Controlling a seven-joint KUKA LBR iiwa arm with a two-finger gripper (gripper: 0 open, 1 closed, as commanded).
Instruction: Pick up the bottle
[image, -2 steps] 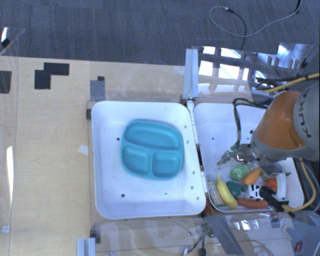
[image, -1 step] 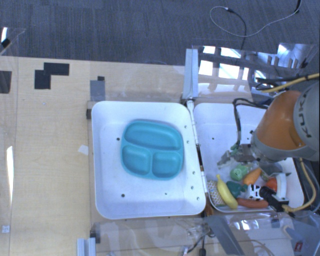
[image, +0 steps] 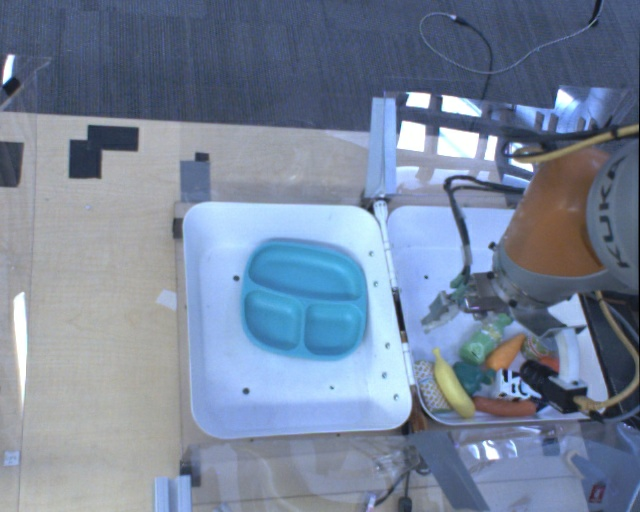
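Observation:
A small green bottle (image: 481, 345) with a pale top lies in the right bin (image: 425, 245), in the pile at its near end. My gripper (image: 444, 306) hangs over the middle of that bin, just left of and slightly beyond the bottle. The grey arm with its orange band (image: 560, 220) reaches in from the right and hides the bin's right side. I see nothing held in the gripper.
Around the bottle lie a banana (image: 453, 384), a carrot (image: 505, 352), a red chili (image: 505, 407), a teal piece (image: 472, 377) and a corn cob (image: 426, 378). The left bin (image: 215, 390) holds a blue divided plate (image: 304, 297). A black cable (image: 462, 225) loops above the right bin.

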